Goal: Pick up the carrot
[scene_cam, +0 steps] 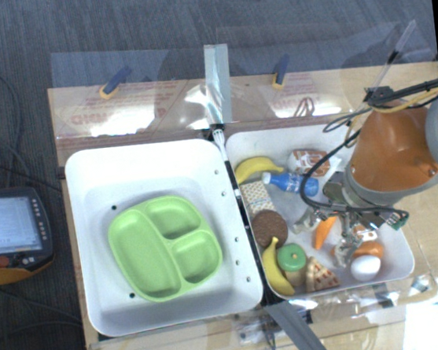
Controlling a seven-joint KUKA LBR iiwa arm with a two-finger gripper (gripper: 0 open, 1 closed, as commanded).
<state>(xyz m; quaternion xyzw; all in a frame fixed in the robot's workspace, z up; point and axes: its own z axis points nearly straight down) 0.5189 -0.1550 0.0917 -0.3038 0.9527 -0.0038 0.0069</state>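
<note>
Green divided tray point(164, 247) in left bin point(87, 194); bananas, cookie beside.

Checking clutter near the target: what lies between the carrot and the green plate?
In the camera view, a brown round cookie lies between carrot and green plate.

You see smooth, glossy white plastic bins point(93, 249), a matt green plastic tray point(165, 248) inside the left one, and clear shiny film point(155, 107) over the wooden-looking surface point(66, 125) behind them.

Robot lab: teach pendant point(10, 231) on carpet, cables, taped plastic sheeting, toy food in bins point(93, 249).
</note>
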